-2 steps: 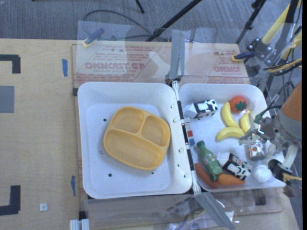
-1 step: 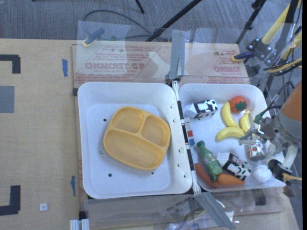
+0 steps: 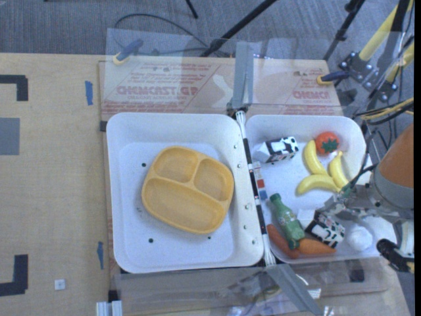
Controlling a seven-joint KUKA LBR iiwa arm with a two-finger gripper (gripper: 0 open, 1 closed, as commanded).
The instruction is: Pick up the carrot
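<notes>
The arm reaches in over the right bin, its wrist low above the bin's near right corner, and the jaws hang just right of the carrot; whether they are spread or pressed together cannot be told, as the view there is cluttered. The carrot lies along the bin's near wall, with a green bottle just left and a black-and-white toy touching it above. Bananas lie farther back. The left bin holds a yellow divided plate.
</notes>
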